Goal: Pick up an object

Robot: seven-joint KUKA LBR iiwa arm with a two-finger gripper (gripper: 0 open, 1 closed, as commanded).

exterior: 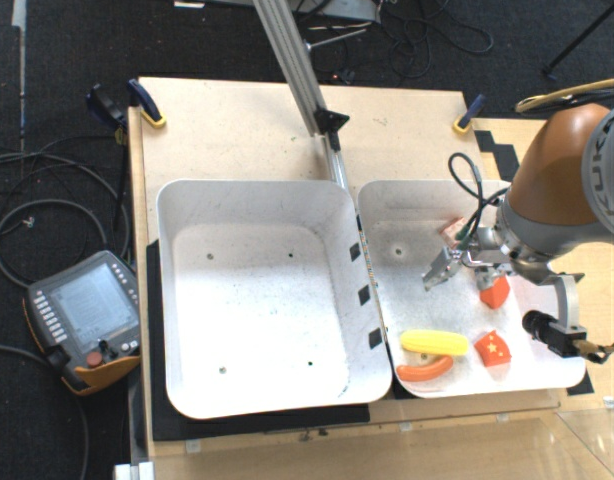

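My gripper (455,266) hangs over the middle of the right bin (407,208), below the grey arm with its orange band (557,168). An orange block (494,293) lies just to its lower right, close to the gripper; I cannot tell whether they touch. A yellow banana-shaped piece (434,343) and an orange-red curved piece (425,370) lie near the bin's front edge. A red-orange cube (493,349) sits to their right. A small pinkish item (452,230) is partly hidden behind the gripper's cables.
The left bin (187,218) stands beside the right one, with a raised wall between them. A slanted metal pole (292,53) crosses the bench's back. A teach pendant (82,313) lies on the floor at left.
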